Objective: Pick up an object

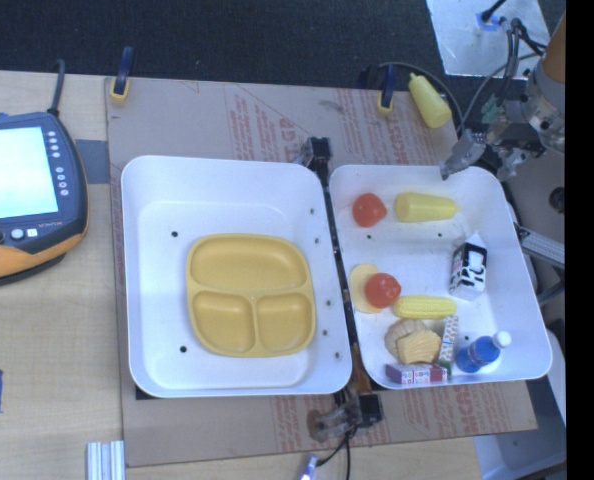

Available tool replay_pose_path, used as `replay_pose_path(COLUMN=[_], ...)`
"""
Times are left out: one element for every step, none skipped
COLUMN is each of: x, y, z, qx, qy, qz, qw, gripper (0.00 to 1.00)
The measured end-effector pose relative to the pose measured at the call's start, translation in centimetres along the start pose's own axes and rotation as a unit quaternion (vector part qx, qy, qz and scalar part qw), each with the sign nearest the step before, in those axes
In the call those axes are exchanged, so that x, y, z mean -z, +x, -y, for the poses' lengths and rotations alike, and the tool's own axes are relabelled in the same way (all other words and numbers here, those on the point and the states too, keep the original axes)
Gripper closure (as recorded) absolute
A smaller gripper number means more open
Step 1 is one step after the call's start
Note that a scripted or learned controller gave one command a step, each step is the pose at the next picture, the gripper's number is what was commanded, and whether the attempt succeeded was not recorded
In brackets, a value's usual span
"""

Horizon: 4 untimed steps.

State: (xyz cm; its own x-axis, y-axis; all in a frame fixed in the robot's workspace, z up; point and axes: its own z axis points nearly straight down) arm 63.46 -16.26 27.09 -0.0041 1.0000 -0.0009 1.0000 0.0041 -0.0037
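Note:
The right bin holds several toy foods. Among them are a red tomato, a yellow corn cob, a black-and-white carton, a red ball on a yellow slice, a second yellow cob, a tan cracker pile, a blue bottle and a small pink box. My gripper hovers over the bin's far right corner, above and right of the first cob. It stands open with nothing between its fingers.
A yellow divided plate lies in the left bin. A teach pendant rests on the bench at far left. Yellow-handled clamps and cables sit behind the right bin, close to the arm.

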Motion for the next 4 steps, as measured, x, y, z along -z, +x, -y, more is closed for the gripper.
replay_pose_path(x=[-17.9, -18.4, -17.9, -16.9], y=[4.3, 6.6, 6.5, 6.4], z=[0.3, -1.5, 1.3, 1.3], qx=[0.001, -0.004, 0.001, 0.001], qy=[0.001, 0.017, 0.001, 0.002], qz=[0.000, -0.001, 0.001, 0.001], qw=[1.0000, 0.9998, 1.0000, 1.0000], gripper=[0.00, 0.00, 0.00, 1.00])
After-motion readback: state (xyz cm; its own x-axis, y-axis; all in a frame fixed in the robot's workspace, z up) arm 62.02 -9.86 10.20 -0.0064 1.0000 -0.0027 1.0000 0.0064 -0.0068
